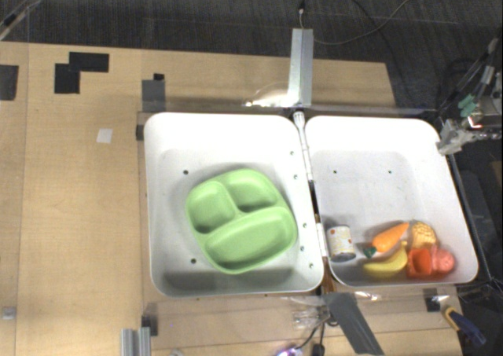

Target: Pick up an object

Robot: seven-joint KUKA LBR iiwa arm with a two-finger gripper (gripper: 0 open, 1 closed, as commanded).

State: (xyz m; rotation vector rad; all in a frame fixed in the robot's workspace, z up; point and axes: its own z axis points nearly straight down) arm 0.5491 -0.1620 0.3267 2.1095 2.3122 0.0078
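The right bin (377,166) holds a cluster of toy food in its near right corner. There is an orange carrot (391,236), a yellow banana (387,266), a red round fruit (432,262) and a small yellow-orange piece (423,232). A small white can (340,242) lies at the near left of that bin. A green divided plate (240,219) rests in the left bin (169,158). My gripper (465,122) is a grey mechanism at the view's right edge, just outside the right bin's far right corner, well away from the objects.
A metal post (302,67) stands behind the seam between the bins. Cables run over the dark floor at the back. The wooden bench (71,213) extends to the left. Metal brackets (350,323) sit at the near edge.
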